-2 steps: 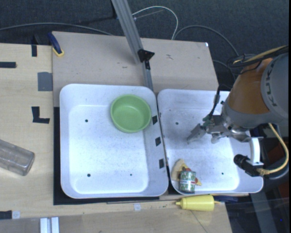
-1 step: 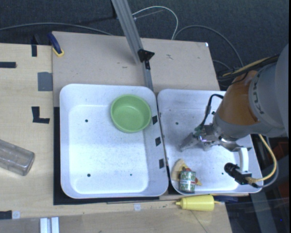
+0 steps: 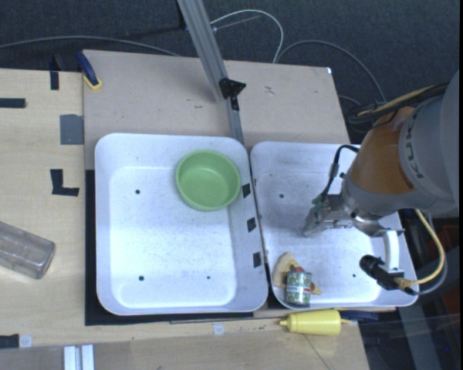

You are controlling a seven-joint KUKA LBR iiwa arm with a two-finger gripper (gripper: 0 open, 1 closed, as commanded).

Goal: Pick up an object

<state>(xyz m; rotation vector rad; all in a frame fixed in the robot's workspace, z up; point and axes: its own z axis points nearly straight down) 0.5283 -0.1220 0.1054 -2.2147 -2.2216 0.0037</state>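
A green bowl [image 3: 207, 179] sits in the left bin [image 3: 123, 230], near its far right corner. In the right bin [image 3: 293, 168] a small green can with a colourful label [image 3: 298, 285] lies by the front edge, with a tan scrap [image 3: 282, 264] beside it. My gripper [image 3: 316, 222] hangs low over the middle of the right bin, above and to the right of the can, apart from it. Its fingers are small and dark against the bin floor. Nothing shows between them.
A yellow bottle [image 3: 316, 323] lies on the bench just in front of the right bin. A clear plastic container [image 3: 15, 249] rests at the far left. A metal pole [image 3: 208, 45] slants over the bench behind the bins. Cables trail behind the bench.
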